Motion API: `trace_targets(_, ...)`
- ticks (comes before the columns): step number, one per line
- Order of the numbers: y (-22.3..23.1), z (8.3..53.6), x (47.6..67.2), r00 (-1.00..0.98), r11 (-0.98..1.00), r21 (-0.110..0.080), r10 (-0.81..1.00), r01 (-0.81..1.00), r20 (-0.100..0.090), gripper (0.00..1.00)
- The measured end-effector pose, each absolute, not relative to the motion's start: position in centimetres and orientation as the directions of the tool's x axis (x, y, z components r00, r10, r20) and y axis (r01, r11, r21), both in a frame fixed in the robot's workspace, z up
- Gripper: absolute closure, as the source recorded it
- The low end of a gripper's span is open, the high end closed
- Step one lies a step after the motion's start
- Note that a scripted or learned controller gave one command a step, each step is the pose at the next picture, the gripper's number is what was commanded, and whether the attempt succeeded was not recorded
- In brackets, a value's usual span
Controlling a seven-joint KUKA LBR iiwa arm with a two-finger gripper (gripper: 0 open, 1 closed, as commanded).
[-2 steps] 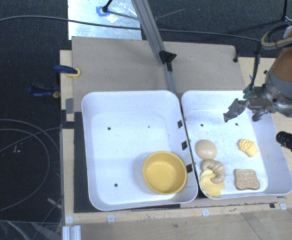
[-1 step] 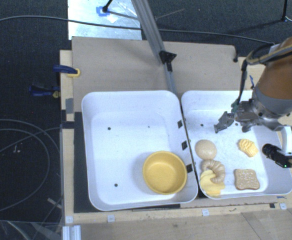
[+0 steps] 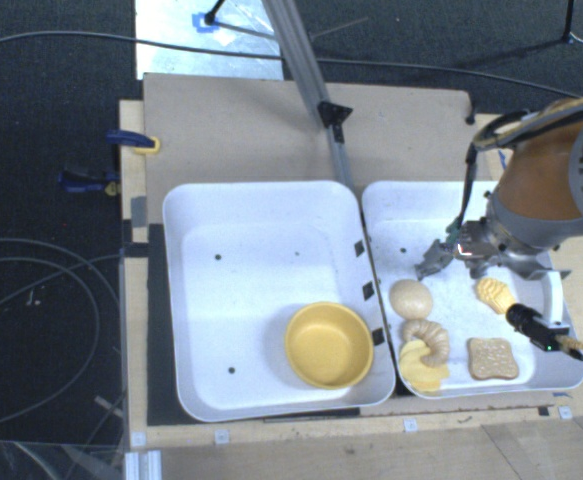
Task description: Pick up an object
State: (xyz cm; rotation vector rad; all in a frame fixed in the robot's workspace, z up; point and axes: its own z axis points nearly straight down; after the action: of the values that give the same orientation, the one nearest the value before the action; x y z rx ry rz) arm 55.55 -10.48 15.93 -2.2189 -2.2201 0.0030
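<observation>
The yellow bowl [image 3: 329, 344] rests in the left bin [image 3: 211, 218], at its near right corner. Right of the bowl, across the divider, the right bin [image 3: 411, 208] holds a beige egg-shaped item [image 3: 411, 299], a croissant [image 3: 426, 336] above a yellow piece [image 3: 424, 375], a toast slice [image 3: 492, 359], and a yellow ridged item [image 3: 495, 293]. The pincer [image 3: 449, 255] hangs over the right bin, beyond the egg-shaped item; whether it is clenched cannot be determined. No legible writing. The table [image 3: 241, 128] is tan.
</observation>
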Motion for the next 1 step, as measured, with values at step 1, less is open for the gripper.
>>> trace_targets(1,-10.66,11.67,56.0,0.0,0.0,-0.001,1.0,1.0,0.0,0.0)
